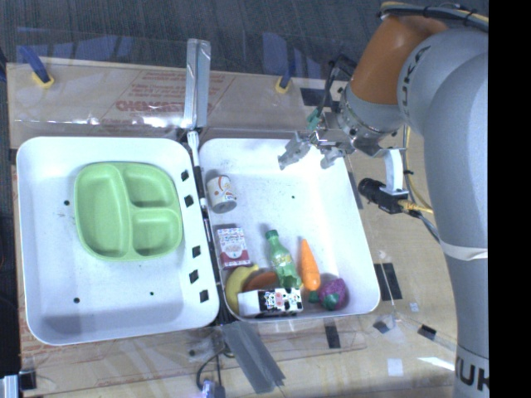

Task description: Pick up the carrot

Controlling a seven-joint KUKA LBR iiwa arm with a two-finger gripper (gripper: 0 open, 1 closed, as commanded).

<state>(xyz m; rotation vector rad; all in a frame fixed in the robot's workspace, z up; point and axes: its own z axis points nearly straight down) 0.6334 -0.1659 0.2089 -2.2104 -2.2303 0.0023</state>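
From my feed, the grey arm (pixel 452 139) fills the 3 o'clock side of the frame, its orange band up toward 1 o'clock. Two white bins sit side by side: the left bin (pixel 33 247) carries a green divided tray (pixel 129 210), and the right bin (pixel 348 222) holds the clutter. The gripper (pixel 314 154) hangs over the right bin's far edge, around 12 o'clock of that bin, and I read its two fingers as spread apart with nothing between them. The carrot (pixel 309 264) lies well apart from it, down at the bin's 6 o'clock end, roughly upright in my view. Just at the carrot's 9 o'clock is a green bottle (pixel 281 259); at its 5 o'clock sits a purple and green toy (pixel 333 292). A yellow banana (pixel 236 281) and a black-and-white box (pixel 278 302) crowd the near wall. A small red packet (pixel 233 244) lies near the bin's centre-left, with a small can (pixel 220 191) at its 12 o'clock.
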